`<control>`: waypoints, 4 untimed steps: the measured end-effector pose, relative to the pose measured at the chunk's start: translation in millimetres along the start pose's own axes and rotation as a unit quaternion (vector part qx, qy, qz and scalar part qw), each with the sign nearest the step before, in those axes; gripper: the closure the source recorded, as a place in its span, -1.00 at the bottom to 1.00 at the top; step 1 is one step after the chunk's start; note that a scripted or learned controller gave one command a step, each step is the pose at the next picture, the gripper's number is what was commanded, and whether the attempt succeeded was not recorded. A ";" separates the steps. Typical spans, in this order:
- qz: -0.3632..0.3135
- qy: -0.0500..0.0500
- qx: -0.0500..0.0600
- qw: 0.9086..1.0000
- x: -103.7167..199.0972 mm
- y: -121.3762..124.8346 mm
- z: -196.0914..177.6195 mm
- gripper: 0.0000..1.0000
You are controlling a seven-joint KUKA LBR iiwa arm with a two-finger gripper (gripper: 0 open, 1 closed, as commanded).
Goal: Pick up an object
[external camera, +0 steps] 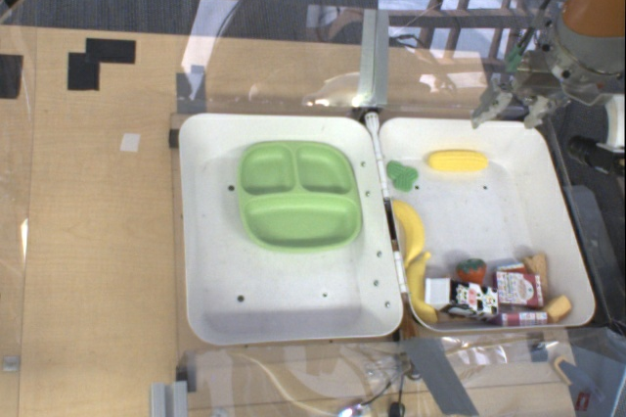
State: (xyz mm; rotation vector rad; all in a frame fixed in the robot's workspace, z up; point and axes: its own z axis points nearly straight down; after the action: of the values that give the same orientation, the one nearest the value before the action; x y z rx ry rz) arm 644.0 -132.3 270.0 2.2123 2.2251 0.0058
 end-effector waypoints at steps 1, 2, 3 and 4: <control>-0.018 0.000 0.001 1.000 -12.0 16.7 136.9 -1.00; -0.021 0.000 -0.002 1.000 -12.4 22.7 160.4 -1.00; -0.080 0.000 -0.003 0.997 40.0 -15.9 180.3 -1.00; -0.086 0.000 -0.002 0.996 46.4 26.7 182.0 -1.00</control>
State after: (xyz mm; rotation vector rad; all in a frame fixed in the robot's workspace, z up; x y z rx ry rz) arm 671.4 -85.7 88.1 2.0104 2.4041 0.0085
